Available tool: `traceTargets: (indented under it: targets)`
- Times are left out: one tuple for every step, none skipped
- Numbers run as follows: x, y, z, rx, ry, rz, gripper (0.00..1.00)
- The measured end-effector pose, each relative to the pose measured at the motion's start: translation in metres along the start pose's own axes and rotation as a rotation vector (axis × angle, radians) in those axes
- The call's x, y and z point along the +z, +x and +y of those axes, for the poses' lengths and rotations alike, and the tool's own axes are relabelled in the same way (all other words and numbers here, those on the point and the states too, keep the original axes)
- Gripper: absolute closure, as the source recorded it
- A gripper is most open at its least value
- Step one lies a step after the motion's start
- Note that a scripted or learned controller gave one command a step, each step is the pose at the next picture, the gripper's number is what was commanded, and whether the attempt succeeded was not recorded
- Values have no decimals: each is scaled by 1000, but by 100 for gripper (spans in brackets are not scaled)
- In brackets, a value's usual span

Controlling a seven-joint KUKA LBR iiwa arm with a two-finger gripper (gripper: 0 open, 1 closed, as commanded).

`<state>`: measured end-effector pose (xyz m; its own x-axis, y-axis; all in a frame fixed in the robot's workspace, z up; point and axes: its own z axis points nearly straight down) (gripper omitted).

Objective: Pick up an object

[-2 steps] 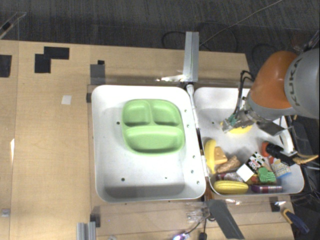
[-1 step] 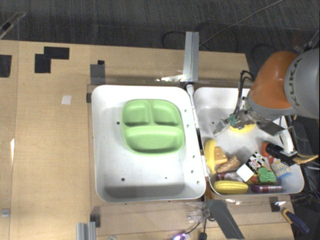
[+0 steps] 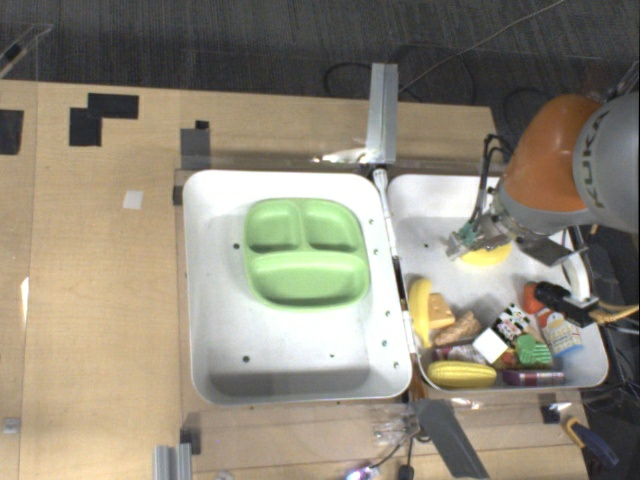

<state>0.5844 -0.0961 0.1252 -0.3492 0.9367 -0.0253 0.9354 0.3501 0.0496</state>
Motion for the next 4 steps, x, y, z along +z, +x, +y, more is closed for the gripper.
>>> traceTargets:
  targets:
    - [0, 0, 0, 0, 0, 0, 0]
    - [34, -26, -33, 258, 39, 16, 0]
    - [28, -2, -88, 225, 43, 16, 0]
    - [34, 1, 0, 56, 33, 17, 0]
